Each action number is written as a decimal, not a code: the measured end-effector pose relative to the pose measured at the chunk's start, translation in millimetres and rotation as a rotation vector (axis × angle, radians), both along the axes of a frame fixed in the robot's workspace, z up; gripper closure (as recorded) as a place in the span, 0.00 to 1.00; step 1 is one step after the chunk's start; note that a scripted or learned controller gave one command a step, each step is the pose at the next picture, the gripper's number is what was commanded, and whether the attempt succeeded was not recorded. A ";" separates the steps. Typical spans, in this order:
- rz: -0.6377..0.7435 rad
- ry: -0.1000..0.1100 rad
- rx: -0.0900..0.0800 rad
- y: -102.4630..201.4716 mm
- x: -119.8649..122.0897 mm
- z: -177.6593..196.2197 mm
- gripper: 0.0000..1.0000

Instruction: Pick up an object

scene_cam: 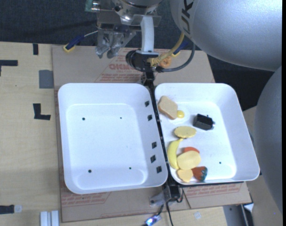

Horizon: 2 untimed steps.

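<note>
Hand point(110, 45) above bins' far edge, grip state unclear; toy food point(183, 149), black block point(203, 122) in right bin point(227, 98).

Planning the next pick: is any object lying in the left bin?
No, the objects, such as the banana, lie in the right bin.
</note>
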<state>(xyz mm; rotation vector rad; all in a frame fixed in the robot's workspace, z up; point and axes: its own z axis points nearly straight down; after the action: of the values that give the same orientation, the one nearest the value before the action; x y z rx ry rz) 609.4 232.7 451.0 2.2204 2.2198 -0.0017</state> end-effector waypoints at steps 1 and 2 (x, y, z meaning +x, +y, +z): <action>0.001 0.024 -0.007 -0.7 -30.5 -175.5 1.00; 0.001 -0.001 0.001 -0.2 57.0 -132.4 1.00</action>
<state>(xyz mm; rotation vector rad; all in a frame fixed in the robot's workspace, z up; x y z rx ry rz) 666.3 232.6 318.7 2.2196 2.2204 0.0014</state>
